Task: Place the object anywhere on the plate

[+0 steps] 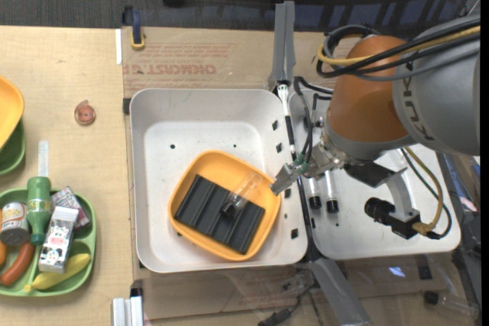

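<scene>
So I count two white bins, and the left bin [153, 164] in the frame's middle holds one orange plate [187, 183] with one black ridged object [206, 211] on it, my gripper [286, 178] parked at the plate's right edge.

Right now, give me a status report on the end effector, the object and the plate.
End effector at yellow plate's right rim, over left bin. Black ridged object lying on plate, small clear piece atop it. Nothing blocking.
</scene>
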You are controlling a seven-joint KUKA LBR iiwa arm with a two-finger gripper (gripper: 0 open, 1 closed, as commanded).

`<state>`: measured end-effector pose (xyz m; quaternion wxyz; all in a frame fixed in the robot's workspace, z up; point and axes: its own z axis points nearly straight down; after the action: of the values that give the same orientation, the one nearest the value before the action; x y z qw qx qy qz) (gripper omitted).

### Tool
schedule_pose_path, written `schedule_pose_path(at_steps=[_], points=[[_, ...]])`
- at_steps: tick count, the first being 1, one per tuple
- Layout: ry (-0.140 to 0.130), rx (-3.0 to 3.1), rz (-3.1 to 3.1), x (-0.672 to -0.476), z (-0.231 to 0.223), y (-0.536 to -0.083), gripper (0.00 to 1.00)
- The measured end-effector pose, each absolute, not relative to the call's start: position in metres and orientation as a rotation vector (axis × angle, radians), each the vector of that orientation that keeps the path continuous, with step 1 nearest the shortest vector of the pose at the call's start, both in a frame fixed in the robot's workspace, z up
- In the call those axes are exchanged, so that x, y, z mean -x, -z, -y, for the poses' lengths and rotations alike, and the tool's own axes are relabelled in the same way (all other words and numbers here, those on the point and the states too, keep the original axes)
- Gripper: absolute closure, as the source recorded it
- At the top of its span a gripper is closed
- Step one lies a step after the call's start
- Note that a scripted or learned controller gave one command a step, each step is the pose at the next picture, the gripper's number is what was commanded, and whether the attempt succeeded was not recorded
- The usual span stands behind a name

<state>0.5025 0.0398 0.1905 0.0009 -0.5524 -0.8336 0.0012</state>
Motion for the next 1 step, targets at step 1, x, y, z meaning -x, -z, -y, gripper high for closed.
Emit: schedule_pose_path(at_steps=[1], points=[[-0.006, 1.738, 2.615, -0.5032, -0.0386, -0.1985, 1.0]])
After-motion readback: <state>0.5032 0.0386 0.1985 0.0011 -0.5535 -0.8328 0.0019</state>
